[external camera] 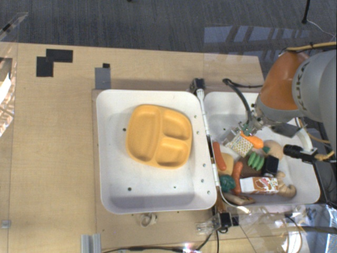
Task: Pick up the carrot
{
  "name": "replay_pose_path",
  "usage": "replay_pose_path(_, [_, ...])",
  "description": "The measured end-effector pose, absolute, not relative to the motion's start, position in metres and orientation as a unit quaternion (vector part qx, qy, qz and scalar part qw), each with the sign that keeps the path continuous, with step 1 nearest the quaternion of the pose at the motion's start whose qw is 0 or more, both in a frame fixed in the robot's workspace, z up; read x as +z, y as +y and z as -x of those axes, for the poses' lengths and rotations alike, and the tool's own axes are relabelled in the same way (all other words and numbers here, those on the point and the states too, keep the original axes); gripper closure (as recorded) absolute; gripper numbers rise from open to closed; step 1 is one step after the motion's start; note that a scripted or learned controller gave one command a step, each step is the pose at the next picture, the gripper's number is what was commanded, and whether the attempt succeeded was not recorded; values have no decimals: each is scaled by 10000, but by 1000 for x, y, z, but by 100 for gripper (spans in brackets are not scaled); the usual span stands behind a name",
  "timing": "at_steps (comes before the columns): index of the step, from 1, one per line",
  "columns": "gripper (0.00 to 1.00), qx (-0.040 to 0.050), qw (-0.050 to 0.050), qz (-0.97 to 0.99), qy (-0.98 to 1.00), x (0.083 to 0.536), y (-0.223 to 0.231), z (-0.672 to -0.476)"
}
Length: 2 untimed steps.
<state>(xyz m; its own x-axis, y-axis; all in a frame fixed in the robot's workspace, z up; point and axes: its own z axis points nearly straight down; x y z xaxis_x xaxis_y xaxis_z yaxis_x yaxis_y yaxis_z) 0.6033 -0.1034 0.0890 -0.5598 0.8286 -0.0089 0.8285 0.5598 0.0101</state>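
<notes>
A: Camera view: how far is the task, do you think?

B: Not finished, I judge. The arm (300,88) reaches over the right bin (224,107), and the gripper (248,129) is low at the far side of the pile of toy food. A small orange piece with a green end, which I take for the carrot (254,140), lies just beside the gripper tip, touching a pale checkered block (240,146).

A: Does the claw hold it?

B: I cannot tell if the claw is released or clenched; the tip is too small and partly hidden by the wrist. I see nothing clearly between it, so I do not say the carrot is grasped. The lift is left to do.

A: What stands around it?

B: Many things, packed close. A green ridged vegetable (256,160) is near the carrot, toward the near edge. A long red-orange piece (218,157) lies along the left wall of this bin, and it could be confused with the carrot. A teal piece (227,183) and a brown-and-white carton (259,184) lie by the near edge.

A: And the other bin?

B: The left bin (113,188) carries a yellow divided plate (159,135) near its middle, well apart from the work.
</notes>
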Motion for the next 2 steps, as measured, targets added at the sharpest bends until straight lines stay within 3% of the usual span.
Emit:
replay_pose_path(1, [0,21,69,-4980,8672,90,-138,-568])
replay_pose_path(2, [100,35,117,-4946,8690,102,-137,-572])
